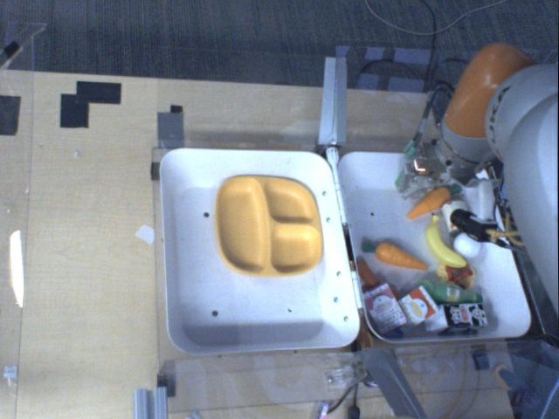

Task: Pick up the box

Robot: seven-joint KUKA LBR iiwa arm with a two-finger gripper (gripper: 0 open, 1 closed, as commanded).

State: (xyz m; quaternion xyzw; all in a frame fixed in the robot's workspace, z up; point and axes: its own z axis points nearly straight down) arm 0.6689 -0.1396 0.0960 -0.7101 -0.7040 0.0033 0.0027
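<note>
From my feed, the box (382,309) lies at the near edge of the right bin (377,182), well apart from the tool (423,166), which sits over that bin's far right corner just above a carrot (429,203); I cannot tell the tool's state, as it is too small and cluttered. The box has a red-and-white printed face, but no writing on it or its neighbours is readable. The right bin also holds a second carrot (400,255), a banana (444,246) and more small cartons (421,307), while the left bin (188,234) on the worktop (87,260) holds a yellow divided tray (267,224).
</note>
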